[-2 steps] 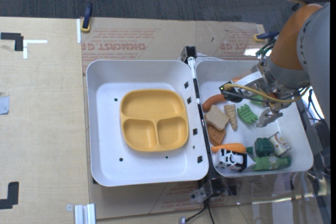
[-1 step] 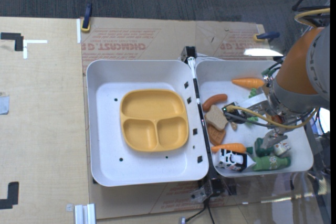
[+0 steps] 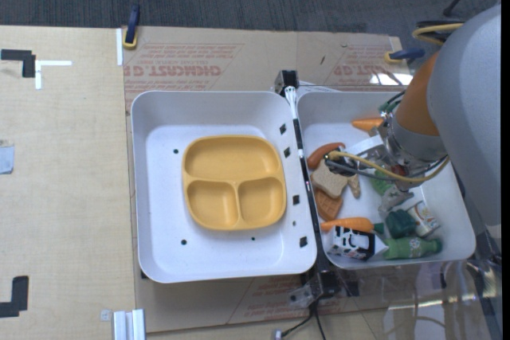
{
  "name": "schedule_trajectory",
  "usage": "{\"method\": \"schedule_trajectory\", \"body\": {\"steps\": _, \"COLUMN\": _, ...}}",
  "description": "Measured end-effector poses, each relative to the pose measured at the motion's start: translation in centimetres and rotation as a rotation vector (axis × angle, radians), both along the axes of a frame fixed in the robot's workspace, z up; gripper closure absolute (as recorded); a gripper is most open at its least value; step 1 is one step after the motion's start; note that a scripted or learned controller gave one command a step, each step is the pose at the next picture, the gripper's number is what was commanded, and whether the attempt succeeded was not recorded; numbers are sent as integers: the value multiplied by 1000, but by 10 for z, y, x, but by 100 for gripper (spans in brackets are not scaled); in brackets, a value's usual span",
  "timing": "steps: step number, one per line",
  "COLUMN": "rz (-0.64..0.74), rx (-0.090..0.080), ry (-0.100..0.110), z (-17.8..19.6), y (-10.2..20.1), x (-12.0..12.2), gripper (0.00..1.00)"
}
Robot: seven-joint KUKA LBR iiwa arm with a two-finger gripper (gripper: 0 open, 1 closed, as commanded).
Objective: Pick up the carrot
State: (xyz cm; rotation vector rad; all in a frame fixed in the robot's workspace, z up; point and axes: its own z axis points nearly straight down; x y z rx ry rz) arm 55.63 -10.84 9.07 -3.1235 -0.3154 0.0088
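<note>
The gripper [image 3: 396, 189] hangs low inside the right bin [image 3: 454, 247], below the grey arm [image 3: 470, 91] with its orange band, and cables loop across its lower end, so I cannot tell what state it is in. Just left of it lie a slice of toast [image 3: 328, 183] and a reddish sausage [image 3: 324, 153] near the bin's left wall. The carrot [image 3: 347, 224] lies below the toast, orange with a green top, pointing toward the left wall and apart from the gripper. Beneath the carrot sits a black and white toy [image 3: 351, 242], and beside that a green bottle [image 3: 413, 248]. A second orange piece [image 3: 367, 124] shows near the bin's far side. The left bin [image 3: 151, 171] holds a yellow divided plate [image 3: 235, 181]
</note>
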Motion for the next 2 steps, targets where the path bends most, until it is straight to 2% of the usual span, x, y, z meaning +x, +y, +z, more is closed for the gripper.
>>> {"method": "schedule_trajectory", "body": {"steps": 1, "rz": 10, "rx": -1, "ry": -1, "z": 1, "y": -22, "x": 63, "gripper": 0}}
{"method": "schedule_trajectory", "body": {"steps": 2, "rz": 7, "rx": -1, "ry": 0, "z": 82, "y": 6, "x": 26, "gripper": 0}}
